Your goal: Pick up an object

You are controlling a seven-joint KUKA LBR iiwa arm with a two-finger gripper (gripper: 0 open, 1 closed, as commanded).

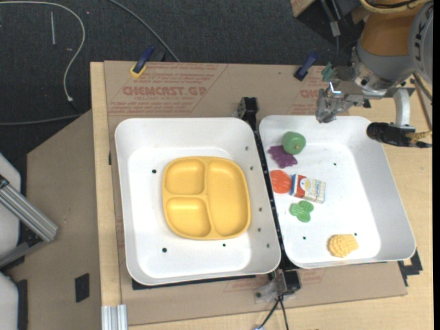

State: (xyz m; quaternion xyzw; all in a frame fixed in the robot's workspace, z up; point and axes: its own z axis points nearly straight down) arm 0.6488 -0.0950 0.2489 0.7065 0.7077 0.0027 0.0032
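In the left half of the frame the left bin [130,184] carried only a yellow divided plate [206,198], lying flat at its middle, well apart from anything to be picked. The right bin [371,184] held the candidates, bunched along its left side: a green ball [294,142] uppermost, a purple piece [282,157] just below it, an orange-red piece [280,181] touching a small printed carton [308,188], then a green toy [301,211]. A yellow corn-like toy [342,245] lay alone near the lower edge, probably the easiest to take. At the upper right the gripper [328,108] hung over the bin's far rim, grasping nothing; whether it was released or clenched could not be told.
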